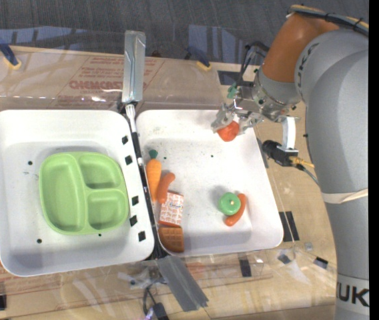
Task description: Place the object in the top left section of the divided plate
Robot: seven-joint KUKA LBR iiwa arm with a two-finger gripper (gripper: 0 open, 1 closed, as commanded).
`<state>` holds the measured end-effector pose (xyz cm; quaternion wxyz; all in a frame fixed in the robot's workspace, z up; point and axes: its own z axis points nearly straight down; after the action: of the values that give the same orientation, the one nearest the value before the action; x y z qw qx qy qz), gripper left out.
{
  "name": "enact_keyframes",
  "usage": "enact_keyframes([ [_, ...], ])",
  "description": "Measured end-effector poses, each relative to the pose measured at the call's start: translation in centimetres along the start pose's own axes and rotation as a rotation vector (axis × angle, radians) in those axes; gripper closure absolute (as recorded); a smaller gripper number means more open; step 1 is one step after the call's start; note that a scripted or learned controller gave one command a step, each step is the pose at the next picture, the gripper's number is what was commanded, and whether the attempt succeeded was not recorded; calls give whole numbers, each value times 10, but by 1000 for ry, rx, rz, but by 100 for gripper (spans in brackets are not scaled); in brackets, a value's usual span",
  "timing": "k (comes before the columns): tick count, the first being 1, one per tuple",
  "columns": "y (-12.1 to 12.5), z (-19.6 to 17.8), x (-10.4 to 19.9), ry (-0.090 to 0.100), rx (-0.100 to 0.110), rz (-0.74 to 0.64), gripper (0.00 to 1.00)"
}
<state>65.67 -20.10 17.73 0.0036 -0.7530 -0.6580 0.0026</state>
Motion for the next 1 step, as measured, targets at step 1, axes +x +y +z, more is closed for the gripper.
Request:
enact_keyframes([
  [1,-56,49,72,0,2,-148,100],
])
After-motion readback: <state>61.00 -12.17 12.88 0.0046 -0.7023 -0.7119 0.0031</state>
